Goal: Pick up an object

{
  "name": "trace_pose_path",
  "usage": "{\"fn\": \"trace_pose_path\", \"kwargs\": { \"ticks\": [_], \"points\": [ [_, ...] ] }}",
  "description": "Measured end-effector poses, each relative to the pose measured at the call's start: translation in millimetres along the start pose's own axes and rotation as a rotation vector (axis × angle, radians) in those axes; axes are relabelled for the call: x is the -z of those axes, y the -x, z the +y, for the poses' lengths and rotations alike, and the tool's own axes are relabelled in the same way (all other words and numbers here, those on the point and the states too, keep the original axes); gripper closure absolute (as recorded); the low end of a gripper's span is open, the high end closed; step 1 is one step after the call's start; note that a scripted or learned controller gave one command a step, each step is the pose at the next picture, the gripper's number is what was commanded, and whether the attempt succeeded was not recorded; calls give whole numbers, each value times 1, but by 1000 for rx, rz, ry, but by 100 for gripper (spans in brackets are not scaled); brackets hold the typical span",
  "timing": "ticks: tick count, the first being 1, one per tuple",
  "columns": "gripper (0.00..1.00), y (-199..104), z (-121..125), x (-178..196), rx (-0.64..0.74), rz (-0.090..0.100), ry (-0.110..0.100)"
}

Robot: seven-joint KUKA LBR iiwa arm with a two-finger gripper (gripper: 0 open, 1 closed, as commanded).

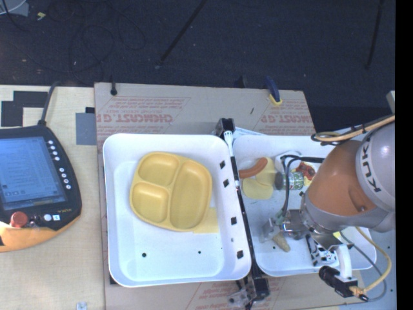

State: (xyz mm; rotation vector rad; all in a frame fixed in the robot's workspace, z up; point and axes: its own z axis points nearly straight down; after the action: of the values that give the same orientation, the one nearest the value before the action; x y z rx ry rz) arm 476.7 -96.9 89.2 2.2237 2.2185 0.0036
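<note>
Looking down on the right bin (361, 263), I am seeing the arm (348, 186) covering much of it, with the gripper (284, 228) low near the bin floor. I cannot tell what state the gripper is in, because the wrist is hiding it.

Just beside it a small tan piece (282, 241) is lying; I cannot tell if they are touching. I am judging it as light and stiff, best taken across its narrow middle. Further up, the sausage (253, 167) is resting against the yellow block (258, 187); it is looking round, smooth and maybe slippery. The block is seeming firm, with flat sides that are offering an easier hold.

In the left bin (122, 250) a yellow tray (171, 190) is lying: wide, light, graspable only at its rim.
</note>
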Motion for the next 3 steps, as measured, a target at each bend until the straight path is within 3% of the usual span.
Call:
{"fn": "trace_pose_path", "kwargs": {
  "ticks": [3],
  "points": [
    [0,0,0,0,0,0,0]
  ]
}}
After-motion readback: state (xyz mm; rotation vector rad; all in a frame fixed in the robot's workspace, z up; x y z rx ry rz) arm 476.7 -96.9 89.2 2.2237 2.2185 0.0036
